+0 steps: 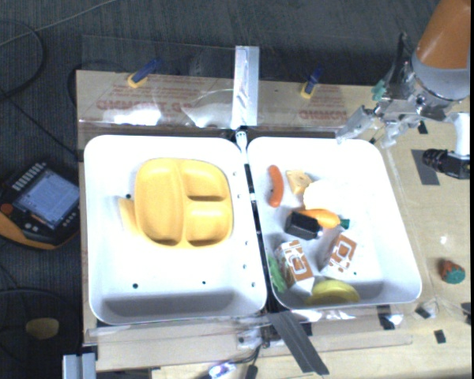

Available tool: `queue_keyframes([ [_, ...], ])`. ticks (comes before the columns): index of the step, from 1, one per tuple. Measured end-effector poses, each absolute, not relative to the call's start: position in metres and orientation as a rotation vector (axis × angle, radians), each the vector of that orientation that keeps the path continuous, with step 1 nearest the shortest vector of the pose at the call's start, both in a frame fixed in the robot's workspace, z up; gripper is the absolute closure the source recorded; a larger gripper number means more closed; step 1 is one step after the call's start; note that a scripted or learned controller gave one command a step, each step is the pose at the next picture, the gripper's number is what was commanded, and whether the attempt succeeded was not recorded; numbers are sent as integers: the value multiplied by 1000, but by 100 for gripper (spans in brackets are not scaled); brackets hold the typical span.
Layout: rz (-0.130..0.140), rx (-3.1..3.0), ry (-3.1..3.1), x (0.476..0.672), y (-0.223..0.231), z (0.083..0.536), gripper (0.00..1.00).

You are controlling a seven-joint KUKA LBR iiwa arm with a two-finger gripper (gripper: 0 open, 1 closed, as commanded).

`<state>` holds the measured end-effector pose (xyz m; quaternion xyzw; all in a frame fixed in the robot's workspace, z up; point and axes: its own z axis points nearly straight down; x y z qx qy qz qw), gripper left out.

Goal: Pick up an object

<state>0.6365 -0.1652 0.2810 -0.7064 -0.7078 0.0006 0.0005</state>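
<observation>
While the gripper (pixel 377 125) hovers at the right bin's (pixel 395 212) one o'clock rim, its state impossible to tell, candidates like the black block (pixel 303 225) sit crowded centrally; a descent risks nudging neighbours.

Red letters on the far clear sheet (pixel 142 101), too blurry to read. Orange marks on two small cartons (pixel 296 260), not readable either.

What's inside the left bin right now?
The left bin holds a yellow divided tray, lying upside down or upright I cannot tell. Whatever lies beneath the tray is covered.
</observation>
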Motion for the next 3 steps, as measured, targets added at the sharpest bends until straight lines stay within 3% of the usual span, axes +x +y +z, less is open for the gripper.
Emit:
queue_keyframes([
  [1,3,-2147,-2288,543,-119,172,0],
  [2,-28,-2017,-2445,553,-148,112,0],
  [3,-37,-2022,-2454,556,-149,128,100],
])
